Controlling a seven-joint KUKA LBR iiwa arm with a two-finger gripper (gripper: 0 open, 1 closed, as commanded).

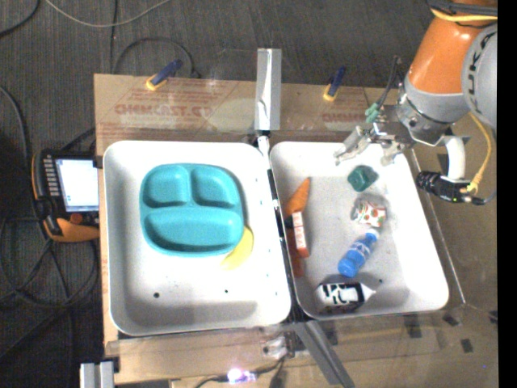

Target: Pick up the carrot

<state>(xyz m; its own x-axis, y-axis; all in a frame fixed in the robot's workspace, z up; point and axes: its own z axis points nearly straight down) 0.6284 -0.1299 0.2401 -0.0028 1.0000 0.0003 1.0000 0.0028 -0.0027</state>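
Note:
The carrot is a small orange wedge lying against the left wall of the right bin, pointing up and to the right. My gripper hangs over the upper right corner of that bin, well to the right of the carrot and apart from it. Its thin metal fingers are spread, with nothing between them. A dark green object lies just below the gripper.
In the right bin lie an orange-red packet below the carrot, a red and white patterned object, a blue bottle and a black and white object. The left bin holds a teal divided plate and a yellow banana.

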